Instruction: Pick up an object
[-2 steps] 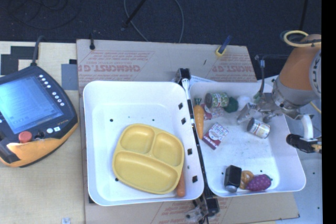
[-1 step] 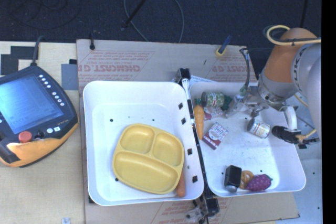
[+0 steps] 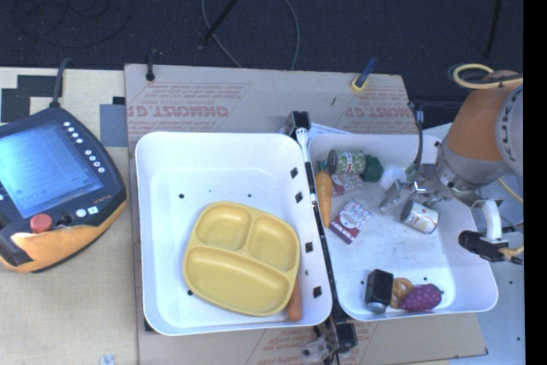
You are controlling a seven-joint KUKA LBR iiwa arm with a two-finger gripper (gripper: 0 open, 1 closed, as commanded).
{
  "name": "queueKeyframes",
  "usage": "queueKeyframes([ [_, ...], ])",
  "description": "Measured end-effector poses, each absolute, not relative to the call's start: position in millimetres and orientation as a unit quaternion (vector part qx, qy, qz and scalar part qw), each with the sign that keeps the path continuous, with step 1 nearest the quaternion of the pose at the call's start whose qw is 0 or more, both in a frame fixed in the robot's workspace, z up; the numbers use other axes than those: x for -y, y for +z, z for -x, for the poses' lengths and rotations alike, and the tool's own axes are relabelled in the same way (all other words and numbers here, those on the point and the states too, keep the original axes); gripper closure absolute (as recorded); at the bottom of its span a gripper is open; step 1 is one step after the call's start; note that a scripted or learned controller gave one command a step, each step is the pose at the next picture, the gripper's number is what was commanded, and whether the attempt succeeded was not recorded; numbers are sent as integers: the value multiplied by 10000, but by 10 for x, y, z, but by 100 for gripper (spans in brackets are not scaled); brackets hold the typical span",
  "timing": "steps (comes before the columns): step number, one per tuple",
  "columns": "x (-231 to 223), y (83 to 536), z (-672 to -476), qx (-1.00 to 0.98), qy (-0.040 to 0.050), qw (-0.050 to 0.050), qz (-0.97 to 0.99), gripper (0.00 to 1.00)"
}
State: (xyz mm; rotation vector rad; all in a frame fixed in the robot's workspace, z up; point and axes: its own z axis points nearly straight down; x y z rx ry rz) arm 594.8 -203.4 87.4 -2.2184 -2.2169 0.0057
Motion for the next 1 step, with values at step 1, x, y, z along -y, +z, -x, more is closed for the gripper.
queueKeyframes([
  [1, 2036, 987, -5974, 7063, -3, 17, 7079, 100],
])
